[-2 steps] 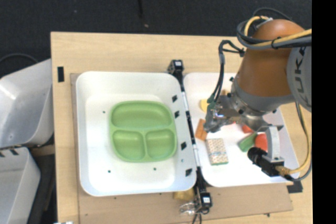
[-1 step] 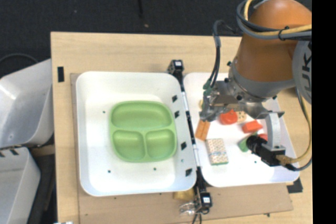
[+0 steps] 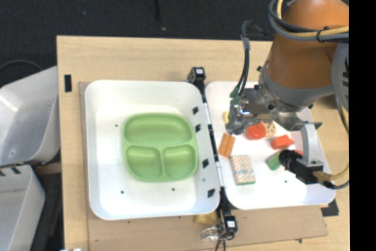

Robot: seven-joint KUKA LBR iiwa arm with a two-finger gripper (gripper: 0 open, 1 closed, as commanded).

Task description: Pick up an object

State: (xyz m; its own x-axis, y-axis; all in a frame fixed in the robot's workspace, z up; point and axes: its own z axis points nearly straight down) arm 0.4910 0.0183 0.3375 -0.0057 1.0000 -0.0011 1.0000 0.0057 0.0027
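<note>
In the right bin, near its left wall: the gripper (image 3: 239, 119) hangs low under the arm's grey wrist and orange band; its tip is a dark cluster seen from above.
Jaws: I cannot tell whether they are wide or narrow; the wrist hides them, and nothing shows between them.
Nearest object: an orange block (image 3: 226, 144), just below the gripper, close to the left wall of the right bin (image 3: 282, 200).
Beside it: a red-orange round piece (image 3: 256, 131), just right of the gripper, with a small dotted tan piece (image 3: 268, 126) touching or nearly touching it.
Further out: a red block (image 3: 281, 141) toward the right side; a green piece (image 3: 274, 161) below that; a patterned flat card (image 3: 242, 169) toward the bin's near edge.
Left bin (image 3: 103, 126): a green divided plate (image 3: 160, 146) lies at its middle, well apart from the gripper.
Task state: by my judgement, nothing is picked up yet; the likely target is the orange block or the round piece.
Risk: the objects crowd together, so closing may nudge a neighbour or pinch two at once; the block sits so near the wall that a finger could strike it; the round piece may roll out of a grip.
</note>
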